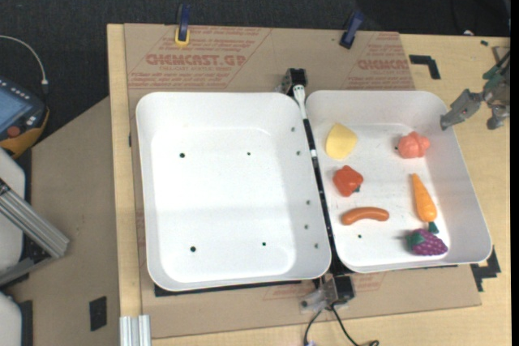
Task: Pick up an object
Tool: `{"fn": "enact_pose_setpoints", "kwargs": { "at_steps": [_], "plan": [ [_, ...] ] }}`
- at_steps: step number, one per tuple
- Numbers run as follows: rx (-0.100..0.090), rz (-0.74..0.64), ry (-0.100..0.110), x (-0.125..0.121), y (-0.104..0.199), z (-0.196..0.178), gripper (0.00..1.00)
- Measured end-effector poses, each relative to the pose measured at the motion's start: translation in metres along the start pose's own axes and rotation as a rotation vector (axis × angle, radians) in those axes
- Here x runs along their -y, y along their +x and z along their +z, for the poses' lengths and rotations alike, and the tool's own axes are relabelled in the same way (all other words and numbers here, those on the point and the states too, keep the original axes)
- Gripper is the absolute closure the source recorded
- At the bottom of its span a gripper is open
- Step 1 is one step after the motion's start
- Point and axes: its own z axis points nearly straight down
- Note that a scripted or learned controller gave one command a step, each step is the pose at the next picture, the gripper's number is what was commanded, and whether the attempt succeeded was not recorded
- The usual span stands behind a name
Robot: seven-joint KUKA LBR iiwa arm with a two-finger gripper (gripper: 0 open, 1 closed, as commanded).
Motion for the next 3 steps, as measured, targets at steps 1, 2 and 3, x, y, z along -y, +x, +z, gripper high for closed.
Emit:
{"fn": "enact_pose_setpoints", "kwargs": {
  "at_steps": [1,2,3],
  "plan": [
    [-0.009,0.002,0.019,0.050,0.013,0.155,0.00],
    [-0.006,-0.002,0.007,0.067,0.060,0.194,0.00],
    [0.000,0.000,-0.002,0.065,0.057,0.181,1.00]
  ]
}}
